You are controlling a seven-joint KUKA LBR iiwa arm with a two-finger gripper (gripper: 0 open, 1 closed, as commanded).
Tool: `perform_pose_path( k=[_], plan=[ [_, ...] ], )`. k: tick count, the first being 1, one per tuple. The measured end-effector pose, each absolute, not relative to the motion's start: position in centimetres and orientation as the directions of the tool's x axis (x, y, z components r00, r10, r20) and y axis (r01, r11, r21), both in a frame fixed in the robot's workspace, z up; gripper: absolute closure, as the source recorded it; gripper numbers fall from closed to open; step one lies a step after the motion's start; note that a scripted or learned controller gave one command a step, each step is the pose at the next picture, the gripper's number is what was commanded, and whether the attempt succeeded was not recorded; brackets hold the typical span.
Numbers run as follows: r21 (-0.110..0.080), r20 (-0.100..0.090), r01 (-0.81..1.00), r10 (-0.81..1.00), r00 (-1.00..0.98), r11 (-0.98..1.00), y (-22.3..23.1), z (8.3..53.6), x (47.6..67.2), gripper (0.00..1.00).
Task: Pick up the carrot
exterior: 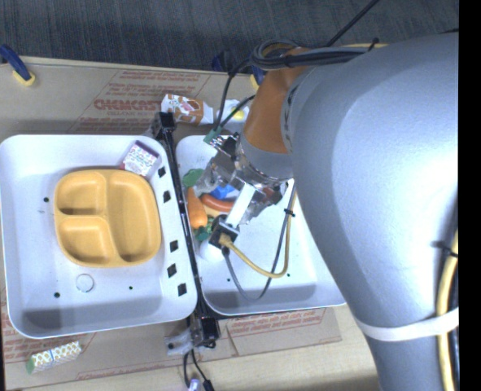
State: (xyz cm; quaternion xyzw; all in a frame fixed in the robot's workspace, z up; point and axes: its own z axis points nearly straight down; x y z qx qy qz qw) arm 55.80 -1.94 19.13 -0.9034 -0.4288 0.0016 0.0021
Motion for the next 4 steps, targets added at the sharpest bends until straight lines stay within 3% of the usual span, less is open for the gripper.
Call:
perform_pose_path(
  k=[1, 3, 4],
  plan=[
    [-0.007, -0.004, 0.654, 0.654, 0.756, -0.756, -0.2, 19.1, 53.3, 0.0],
    [-0.008, -0.005, 0.601, 0.601, 0.8, -0.8, 1.4, 19.1, 52.9, 0.0],
    [-0.005, -0.003, 0.657, 0.657, 0.754, -0.754, -1.4, 19.1, 59.5, 0.0]
  ],
)
